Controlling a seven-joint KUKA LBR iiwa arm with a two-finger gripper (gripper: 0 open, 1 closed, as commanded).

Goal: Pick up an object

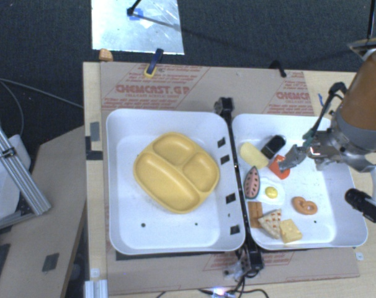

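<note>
Toy foods crowd the right bin, an orange-red piece lying just beside the black block. Directly over that piece hangs the gripper; whether its claw grips anything cannot be told.

Grey arm with a broad orange band and black cable.

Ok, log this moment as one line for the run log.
arm: reaching in over right bin | gripper: low above orange piece | grasp: not confirmed | left bin: yellow divided plate
</note>
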